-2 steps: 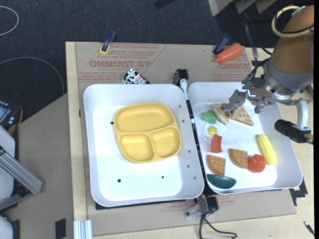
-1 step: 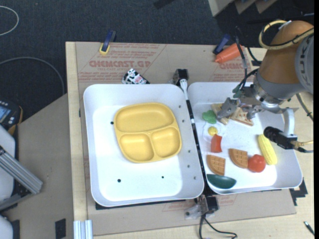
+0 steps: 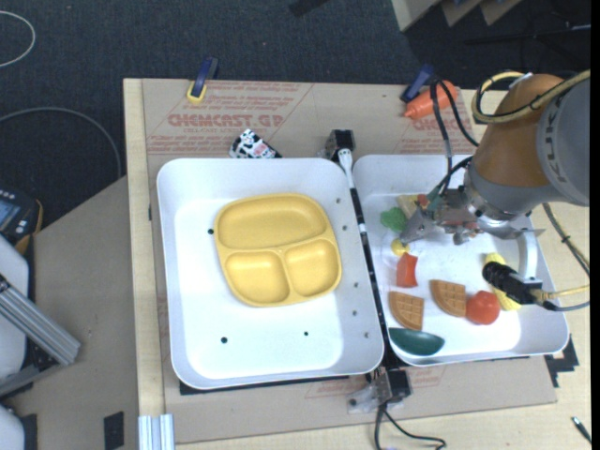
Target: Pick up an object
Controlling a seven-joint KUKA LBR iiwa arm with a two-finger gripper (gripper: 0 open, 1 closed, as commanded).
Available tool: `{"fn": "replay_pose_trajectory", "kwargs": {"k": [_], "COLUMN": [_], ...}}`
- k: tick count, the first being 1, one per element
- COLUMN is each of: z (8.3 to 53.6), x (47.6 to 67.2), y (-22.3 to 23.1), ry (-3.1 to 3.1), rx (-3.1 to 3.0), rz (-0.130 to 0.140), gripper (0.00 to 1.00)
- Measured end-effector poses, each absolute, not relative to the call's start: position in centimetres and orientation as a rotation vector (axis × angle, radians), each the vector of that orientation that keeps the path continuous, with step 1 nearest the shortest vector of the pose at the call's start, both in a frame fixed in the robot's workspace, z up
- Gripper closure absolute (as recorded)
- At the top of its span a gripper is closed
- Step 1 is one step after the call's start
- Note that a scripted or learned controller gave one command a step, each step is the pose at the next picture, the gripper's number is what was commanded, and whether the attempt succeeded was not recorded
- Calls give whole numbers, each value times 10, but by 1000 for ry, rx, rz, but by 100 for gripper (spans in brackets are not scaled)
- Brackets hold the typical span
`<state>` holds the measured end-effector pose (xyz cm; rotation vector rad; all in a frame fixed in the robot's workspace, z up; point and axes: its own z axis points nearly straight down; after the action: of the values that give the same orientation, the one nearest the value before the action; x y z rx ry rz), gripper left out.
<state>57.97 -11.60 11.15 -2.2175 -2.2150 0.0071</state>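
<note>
A dark green bowl (image 3: 417,343) lies at the right bin's (image 3: 534,341) near edge; the gripper (image 3: 441,217) hovers above toy food, a red piece (image 3: 407,270) just below; its grip I cannot tell.

You are looking at a robotics laboratory. An industrial arm (image 3: 525,148) with exposed cabling works over a plywood counter (image 3: 281,111) clamped at its far edge by spring clamps (image 3: 200,81). Two white bins (image 3: 178,251) sit side by side left of and beneath the jaws, above dark carpet (image 3: 141,17) and aluminium framing (image 3: 33,322).
</note>
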Motion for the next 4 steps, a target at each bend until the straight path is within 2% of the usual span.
{"fn": "replay_pose_trajectory", "kwargs": {"k": [1, 2, 3, 4], "z": [88, 101, 145, 198], "x": [582, 585, 583, 587], "y": [-115, -113, -113, -124], "ry": [-2221, -2225, -2226, -2227], "rx": [-2221, -2225, -2224, -2227], "rz": [-5, -17, -5, -6], "gripper": [0, 100, 100, 100]}}
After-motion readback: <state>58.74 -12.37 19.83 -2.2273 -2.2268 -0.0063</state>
